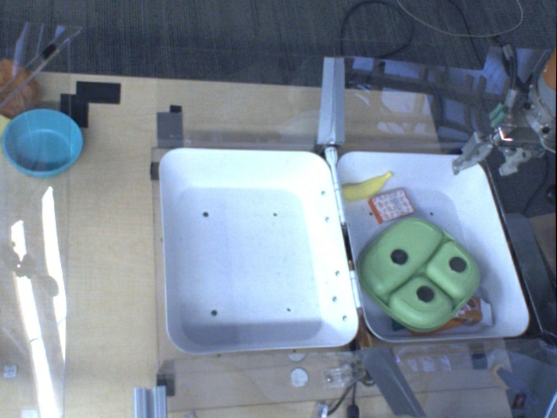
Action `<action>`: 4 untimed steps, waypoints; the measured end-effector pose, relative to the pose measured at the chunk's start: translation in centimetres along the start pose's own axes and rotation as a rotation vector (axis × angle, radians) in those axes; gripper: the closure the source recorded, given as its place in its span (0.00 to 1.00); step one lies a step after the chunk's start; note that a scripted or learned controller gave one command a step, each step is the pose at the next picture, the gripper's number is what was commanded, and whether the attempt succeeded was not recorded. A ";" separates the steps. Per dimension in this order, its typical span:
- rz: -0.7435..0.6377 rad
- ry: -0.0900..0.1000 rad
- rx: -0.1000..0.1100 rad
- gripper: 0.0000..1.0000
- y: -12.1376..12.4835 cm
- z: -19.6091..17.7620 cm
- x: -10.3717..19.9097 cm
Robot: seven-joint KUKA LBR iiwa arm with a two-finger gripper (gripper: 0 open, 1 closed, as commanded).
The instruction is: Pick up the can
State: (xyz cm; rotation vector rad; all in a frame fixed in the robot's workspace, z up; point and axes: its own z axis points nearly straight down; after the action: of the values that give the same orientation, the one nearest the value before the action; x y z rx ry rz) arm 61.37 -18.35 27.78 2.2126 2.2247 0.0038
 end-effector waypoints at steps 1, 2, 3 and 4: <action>-0.050 0.000 -0.003 0.00 -3.6 15.0 0.9; -0.151 -0.015 -0.055 0.00 -5.1 16.9 6.0; 0.028 0.001 -0.003 0.00 -0.6 9.1 11.3; -0.071 0.000 -0.002 0.00 5.7 9.1 13.7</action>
State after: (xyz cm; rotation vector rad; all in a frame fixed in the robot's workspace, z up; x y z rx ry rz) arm 67.01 -4.59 18.66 2.1311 2.3006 0.0062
